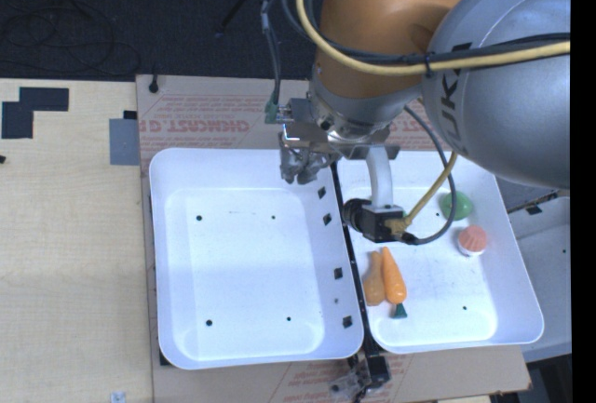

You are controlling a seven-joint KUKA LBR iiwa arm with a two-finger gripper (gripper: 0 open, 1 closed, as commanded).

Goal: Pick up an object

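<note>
My hand (303,166) hangs well apart from the carrot (392,275); wide or narrow, I cannot tell. Closing here, I might grab nothing.

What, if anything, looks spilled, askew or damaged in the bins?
Nothing stands out. The toy carrot, the tan piece beside it, the green object and the pink round piece all lie inside the right bin.
</note>
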